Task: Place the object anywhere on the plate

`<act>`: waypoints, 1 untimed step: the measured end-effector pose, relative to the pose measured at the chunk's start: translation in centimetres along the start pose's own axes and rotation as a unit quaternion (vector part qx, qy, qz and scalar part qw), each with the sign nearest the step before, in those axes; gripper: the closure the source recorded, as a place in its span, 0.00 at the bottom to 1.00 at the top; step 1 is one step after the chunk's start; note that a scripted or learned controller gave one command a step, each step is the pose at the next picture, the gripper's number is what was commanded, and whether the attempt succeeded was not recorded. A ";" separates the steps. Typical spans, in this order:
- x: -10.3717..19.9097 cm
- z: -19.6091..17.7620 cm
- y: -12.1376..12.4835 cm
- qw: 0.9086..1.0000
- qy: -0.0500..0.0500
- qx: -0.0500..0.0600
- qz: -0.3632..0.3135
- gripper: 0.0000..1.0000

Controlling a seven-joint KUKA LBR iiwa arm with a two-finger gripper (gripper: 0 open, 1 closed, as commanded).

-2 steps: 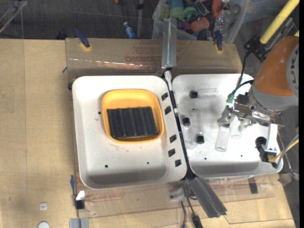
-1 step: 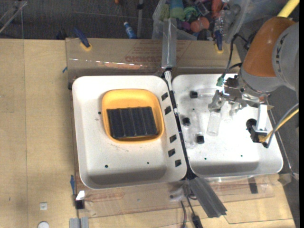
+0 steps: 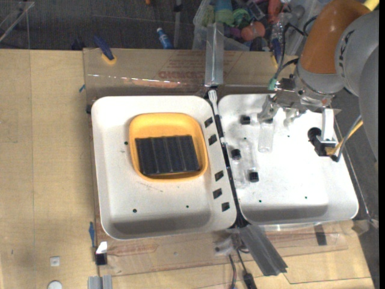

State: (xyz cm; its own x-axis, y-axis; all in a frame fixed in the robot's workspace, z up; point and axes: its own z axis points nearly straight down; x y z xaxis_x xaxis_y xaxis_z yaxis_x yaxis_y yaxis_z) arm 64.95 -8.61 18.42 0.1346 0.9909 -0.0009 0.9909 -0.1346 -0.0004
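A yellow plate (image 3: 139, 128) with rounded corners lies in the left bin (image 3: 111, 191). On it rests a dark, ribbed, rectangular object (image 3: 167, 155), flat and covering most of the plate's middle. My gripper (image 3: 277, 131) hangs over the back of the right bin (image 3: 301, 191), well to the right of the plate and apart from the object. Its pale translucent fingers (image 3: 264, 136) stand apart with nothing between them. The orange-banded wrist (image 3: 328, 41) rises behind it.
A metal divider with black clips (image 3: 218, 155) runs between the two bins. Small black bits (image 3: 252, 176) lie on the right bin's floor. A clear box of colourful toys (image 3: 252, 11) stands behind the bench. A bracket with a black part (image 3: 317, 137) juts from the wrist's right side.
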 end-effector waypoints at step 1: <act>2.2 -3.0 1.4 0.998 0.000 -0.001 -0.060 1.00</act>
State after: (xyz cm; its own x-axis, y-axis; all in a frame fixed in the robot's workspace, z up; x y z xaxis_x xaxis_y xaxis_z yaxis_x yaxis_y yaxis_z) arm 66.67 -6.60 21.37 0.0140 0.9999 -0.0014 0.9999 -0.0140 0.0012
